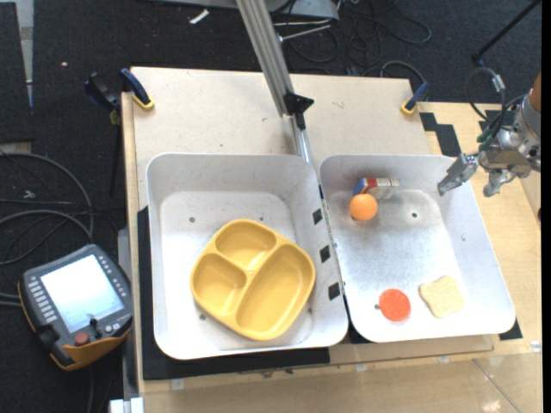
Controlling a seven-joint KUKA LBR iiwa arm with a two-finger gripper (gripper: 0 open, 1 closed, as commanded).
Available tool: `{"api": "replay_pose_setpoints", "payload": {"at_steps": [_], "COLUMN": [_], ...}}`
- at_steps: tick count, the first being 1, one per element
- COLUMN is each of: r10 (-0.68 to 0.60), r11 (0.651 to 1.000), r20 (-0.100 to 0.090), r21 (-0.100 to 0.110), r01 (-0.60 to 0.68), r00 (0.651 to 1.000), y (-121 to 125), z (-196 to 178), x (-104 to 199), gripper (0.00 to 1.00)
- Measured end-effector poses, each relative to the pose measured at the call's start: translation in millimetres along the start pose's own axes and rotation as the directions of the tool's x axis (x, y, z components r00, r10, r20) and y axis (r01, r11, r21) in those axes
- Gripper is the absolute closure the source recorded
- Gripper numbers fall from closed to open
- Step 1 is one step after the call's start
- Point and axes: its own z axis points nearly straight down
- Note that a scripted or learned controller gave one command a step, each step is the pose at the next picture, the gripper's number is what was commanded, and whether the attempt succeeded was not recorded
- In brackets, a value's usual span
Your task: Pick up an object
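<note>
Orange ball [363, 206] touches the small carton [376, 184]; I see jaws [473, 177] apart over the right bin's [482, 256] rim. Risk: ball rolls, or I clip the carton.

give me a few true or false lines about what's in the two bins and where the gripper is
1. The yellow divided plate lies in the left bin. True.
2. The orange ball lies in the left bin. False: it is in the right bin.
3. The gripper holds the red disc. False: the disc lies on the bin floor, apart from it.
4. A tan piece lies beside the red disc. True.
</note>
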Motion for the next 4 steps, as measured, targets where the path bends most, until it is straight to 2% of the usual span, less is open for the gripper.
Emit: {"api": "replay_pose_setpoints", "payload": {"at_steps": [1, 2, 4], "r10": [0.000, 0.002, 0.003], "r11": [1.000, 1.000, 1.000], "r20": [0.000, -0.001, -0.002], "r21": [0.000, 0.004, 0.006], "r01": [0.000, -0.002, -0.003], "r00": [1.000, 1.000, 1.000], "y": [0.0, 2.7, 8.5], "z": [0.0, 43.5, 170.2], "x": [0.1, 2.3, -0.6], "gripper": [0.00, 0.00, 0.00]}}
